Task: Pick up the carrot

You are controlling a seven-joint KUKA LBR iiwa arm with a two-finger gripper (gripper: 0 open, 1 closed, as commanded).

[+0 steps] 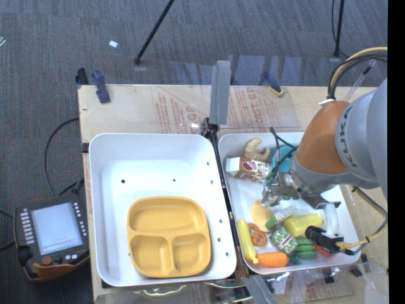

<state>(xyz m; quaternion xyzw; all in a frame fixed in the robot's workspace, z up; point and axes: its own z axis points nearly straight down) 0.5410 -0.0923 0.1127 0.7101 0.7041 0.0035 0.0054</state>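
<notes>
The carrot (pixel 273 259) is a small orange piece lying flat at the front edge of the right bin (pixel 352 217), between a yellow banana (pixel 245 239) and some green pods (pixel 304 251). My gripper (pixel 276 195) hangs low over the middle of the same bin, above a heap of toy food. It is well behind the carrot and not touching it. The grey arm with its orange band (pixel 324 145) comes in from the right and hides the bin's back right part.
Around the carrot lie a pretzel (pixel 257 234), a small can (pixel 283 239), a yellow block (pixel 302 222) and a red piece (pixel 324 247). A carton (pixel 252 168) and a tan pastry (pixel 256 148) sit at the back. The left bin (pixel 114 170) holds a yellow divided plate (pixel 169 236).
</notes>
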